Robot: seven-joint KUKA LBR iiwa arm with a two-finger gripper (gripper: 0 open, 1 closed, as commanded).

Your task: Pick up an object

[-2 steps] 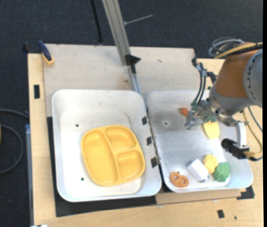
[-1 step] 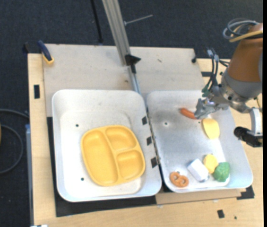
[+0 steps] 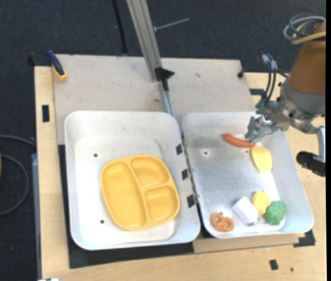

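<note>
My gripper hangs over the upper right part of the right bin, its tip just right of an orange sausage-shaped piece that lies on the bin floor. A pale yellow rounded piece rests just below the gripper. Near the bin's front edge sit an orange pretzel, a white block, a small yellow piece and a green broccoli-like piece. I see nothing lifted off the bin floor.
The left bin holds a yellow divided plate. A slanted metal post rises behind the bins, and a blue and yellow tool lies at the bench's far left corner.
</note>
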